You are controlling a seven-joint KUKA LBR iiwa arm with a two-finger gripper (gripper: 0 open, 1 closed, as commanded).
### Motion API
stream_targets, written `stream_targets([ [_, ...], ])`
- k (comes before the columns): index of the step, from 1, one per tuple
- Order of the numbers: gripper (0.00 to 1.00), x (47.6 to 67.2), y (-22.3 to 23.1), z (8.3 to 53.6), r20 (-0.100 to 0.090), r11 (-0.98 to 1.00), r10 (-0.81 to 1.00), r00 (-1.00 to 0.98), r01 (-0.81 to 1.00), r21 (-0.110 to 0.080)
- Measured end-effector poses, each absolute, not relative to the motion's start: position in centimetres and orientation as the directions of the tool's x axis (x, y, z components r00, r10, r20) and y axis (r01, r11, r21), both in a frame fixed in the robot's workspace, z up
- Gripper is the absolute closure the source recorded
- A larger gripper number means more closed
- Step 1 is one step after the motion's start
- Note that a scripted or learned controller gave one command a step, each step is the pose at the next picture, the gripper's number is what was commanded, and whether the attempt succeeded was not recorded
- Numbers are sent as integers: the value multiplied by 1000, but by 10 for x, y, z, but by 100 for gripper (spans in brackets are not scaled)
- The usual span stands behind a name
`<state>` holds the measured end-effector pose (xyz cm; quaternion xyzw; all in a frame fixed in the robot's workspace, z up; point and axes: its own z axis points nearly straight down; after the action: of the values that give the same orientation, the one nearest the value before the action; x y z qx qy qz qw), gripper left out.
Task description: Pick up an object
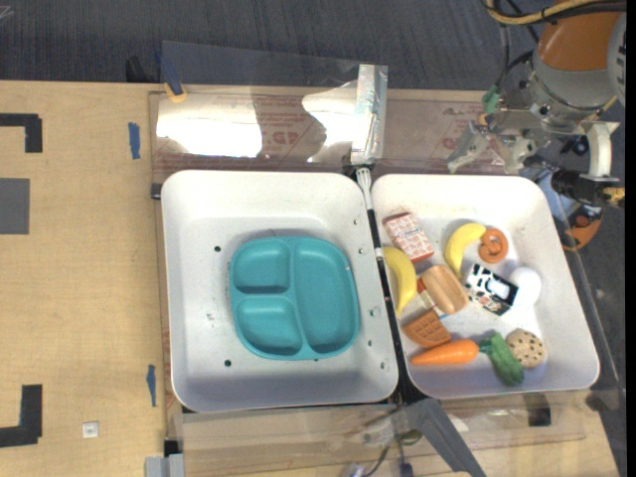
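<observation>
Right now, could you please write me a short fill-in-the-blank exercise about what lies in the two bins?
1. The teal divided plate lies in the ____ bin.
2. The carrot lies along the right bin's ____ edge, as the camera sees it.
3. The plate has ____ compartments.
4. The gripper hangs above the right bin's ____ rim.

Missing words: left; near; three; far

Grey KUKA arm with orange band

Orange band (584,30) tops a grey wrist (571,87); black and yellow cables (527,8) loop beside it.
</observation>
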<state>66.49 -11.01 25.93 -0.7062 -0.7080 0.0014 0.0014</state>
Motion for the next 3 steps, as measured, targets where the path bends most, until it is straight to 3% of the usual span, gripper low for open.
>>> stream_targets([
  [1, 0, 632, -110, 150, 1, 3, 1000, -3, 1000, -13],
  [2, 0, 602, -49, 183, 2, 78, 997, -78, 997, -3],
  [3, 0, 584, -115, 148, 0, 88, 996, -88, 996, -9],
])
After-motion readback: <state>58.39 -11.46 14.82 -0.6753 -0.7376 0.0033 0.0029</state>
